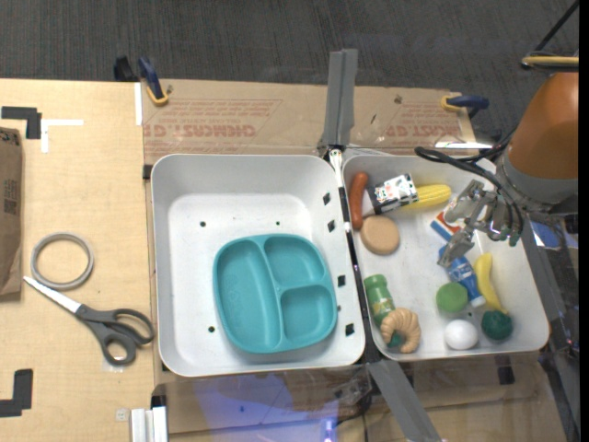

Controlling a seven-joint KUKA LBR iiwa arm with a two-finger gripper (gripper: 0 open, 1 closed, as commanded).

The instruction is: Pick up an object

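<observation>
Two white bins: the left bin (175,247) bears one teal divided tray (274,291); the right bin (529,325) holds about a dozen toy foods, among them one corn cob (431,195), one croissant (402,327), one white ball (460,335); the gripper (477,217) hovers near its right edge, grip state impossible to tell.

The robot arm (550,136) comes in from the right and has a big round orange part that looks smooth and a little shiny. Under the orange part there is a grey ring, and thin black cables (460,159) curl out from it to the left. At the end sits the gripper (474,215), made of small silver-grey metal bits with thin rods and joints, and it looks bony, a bit like a little metal claw.
</observation>
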